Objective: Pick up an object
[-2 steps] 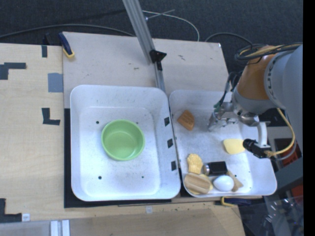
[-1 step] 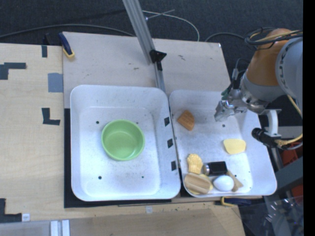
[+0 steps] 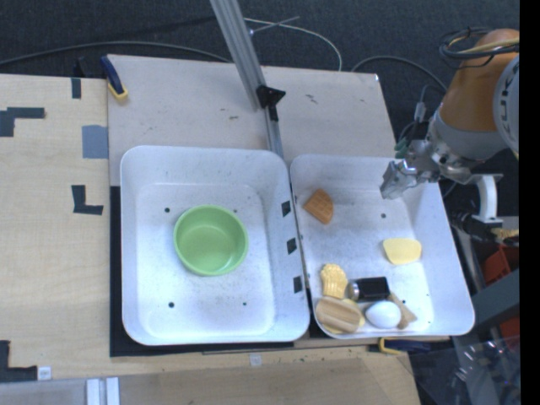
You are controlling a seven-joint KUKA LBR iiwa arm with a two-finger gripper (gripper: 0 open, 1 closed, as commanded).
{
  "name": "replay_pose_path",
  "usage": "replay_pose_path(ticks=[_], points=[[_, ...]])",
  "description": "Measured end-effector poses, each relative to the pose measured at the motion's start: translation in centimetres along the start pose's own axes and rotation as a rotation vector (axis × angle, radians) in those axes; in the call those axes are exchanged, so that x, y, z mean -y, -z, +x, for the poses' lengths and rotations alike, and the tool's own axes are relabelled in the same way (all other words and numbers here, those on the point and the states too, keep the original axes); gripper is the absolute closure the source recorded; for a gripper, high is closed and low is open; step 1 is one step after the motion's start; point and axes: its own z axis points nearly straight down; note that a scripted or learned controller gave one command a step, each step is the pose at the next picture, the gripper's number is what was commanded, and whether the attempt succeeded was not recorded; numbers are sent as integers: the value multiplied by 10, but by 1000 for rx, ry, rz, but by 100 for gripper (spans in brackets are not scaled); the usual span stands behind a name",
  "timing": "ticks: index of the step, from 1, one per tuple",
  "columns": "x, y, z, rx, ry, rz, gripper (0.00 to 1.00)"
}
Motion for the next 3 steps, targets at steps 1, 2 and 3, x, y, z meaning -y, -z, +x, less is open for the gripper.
replay_pose_path(ticks=[1, 2, 3], points=[[-1, 30, 0, -1, 0, 1, 100], [1, 28, 56, -3, 5, 5, 100], [24, 33, 107, -3, 5, 6, 100]])
